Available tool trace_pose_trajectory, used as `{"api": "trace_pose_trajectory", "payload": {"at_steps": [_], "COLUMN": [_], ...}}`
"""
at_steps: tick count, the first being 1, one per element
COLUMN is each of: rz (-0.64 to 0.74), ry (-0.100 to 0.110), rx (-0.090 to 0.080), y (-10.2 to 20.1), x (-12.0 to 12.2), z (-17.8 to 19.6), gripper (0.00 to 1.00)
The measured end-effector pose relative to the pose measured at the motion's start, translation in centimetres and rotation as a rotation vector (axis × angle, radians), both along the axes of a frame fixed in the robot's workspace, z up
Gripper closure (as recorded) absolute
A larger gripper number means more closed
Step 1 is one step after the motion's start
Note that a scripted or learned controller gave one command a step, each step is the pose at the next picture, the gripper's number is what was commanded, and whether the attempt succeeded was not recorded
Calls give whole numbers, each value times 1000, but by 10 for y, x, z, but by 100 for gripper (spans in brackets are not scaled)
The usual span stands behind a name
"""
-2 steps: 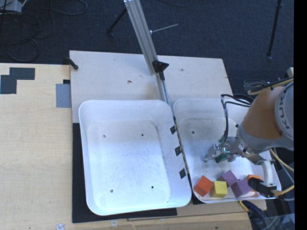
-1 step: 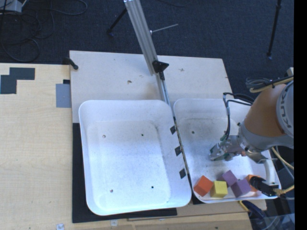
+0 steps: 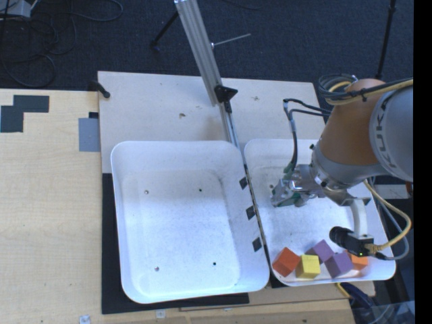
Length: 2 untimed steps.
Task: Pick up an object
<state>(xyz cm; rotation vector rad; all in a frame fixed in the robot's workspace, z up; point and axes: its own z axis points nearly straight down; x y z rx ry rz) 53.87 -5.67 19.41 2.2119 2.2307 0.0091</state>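
Note:
Several small blocks lie at the near edge of the right bin [image 3: 270, 155]: an orange block [image 3: 287, 261], a yellow block [image 3: 310, 266], and two purple blocks [image 3: 322, 250] [image 3: 339, 264], with another orange piece [image 3: 360, 262] behind them. My gripper [image 3: 288, 194] hangs over the middle of the right bin, up and to the left of the blocks and well apart from them. I see nothing between its fingers.
The left bin [image 3: 177, 285] sits beside the right one, with a row of black clips [image 3: 250, 211] along the shared edge. A slanted aluminium rail [image 3: 202, 49] rises behind the bins. Cables [image 3: 293, 123] trail near the arm.

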Motion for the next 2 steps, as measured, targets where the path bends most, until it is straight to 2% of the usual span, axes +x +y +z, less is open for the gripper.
{"api": "trace_pose_trajectory", "payload": {"at_steps": [1, 2], "rz": [-1, -3], "ry": [7, 10], "rx": [0, -4], "y": [85, 81], "x": [34, 32], "z": [-5, -5], "gripper": [100, 0]}}
